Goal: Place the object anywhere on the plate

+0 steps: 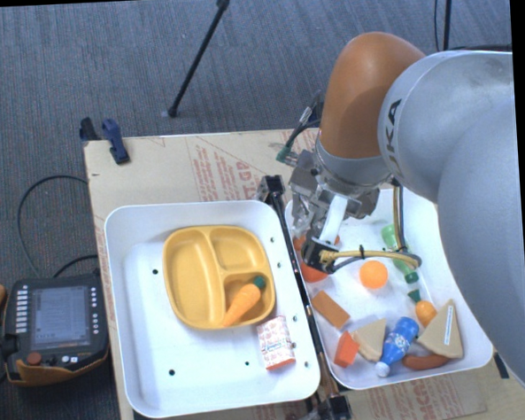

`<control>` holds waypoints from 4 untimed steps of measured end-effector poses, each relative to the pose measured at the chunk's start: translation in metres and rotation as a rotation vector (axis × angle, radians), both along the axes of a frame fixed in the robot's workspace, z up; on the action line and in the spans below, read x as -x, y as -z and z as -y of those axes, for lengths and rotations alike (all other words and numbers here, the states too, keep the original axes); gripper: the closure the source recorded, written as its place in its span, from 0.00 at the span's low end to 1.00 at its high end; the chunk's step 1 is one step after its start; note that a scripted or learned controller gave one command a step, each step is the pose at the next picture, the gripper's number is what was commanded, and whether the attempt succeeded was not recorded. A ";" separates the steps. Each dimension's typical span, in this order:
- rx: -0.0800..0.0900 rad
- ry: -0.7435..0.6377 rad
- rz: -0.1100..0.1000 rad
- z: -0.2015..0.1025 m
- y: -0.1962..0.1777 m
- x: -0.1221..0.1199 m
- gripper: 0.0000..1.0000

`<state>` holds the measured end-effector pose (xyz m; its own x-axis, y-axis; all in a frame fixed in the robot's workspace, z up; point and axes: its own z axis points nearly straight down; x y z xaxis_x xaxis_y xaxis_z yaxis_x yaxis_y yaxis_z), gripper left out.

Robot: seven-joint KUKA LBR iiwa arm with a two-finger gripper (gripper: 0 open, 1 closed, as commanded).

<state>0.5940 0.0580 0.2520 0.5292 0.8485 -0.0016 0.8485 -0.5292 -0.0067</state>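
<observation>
One carrot (242, 304) diagonal on the plate (196, 275), tip lower-left.

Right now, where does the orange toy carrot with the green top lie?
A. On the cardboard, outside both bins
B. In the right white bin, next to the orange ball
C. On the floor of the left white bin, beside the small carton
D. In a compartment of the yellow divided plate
D: the orange toy carrot rests inside the lower right compartment of the yellow divided plate, which sits in the left white bin.
</observation>
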 end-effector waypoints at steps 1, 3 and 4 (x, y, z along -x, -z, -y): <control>0.000 -0.001 0.000 0.000 0.000 0.000 0.00; 0.000 -0.001 0.000 0.000 0.000 0.000 0.00; 0.000 -0.001 0.000 0.000 0.000 0.000 0.00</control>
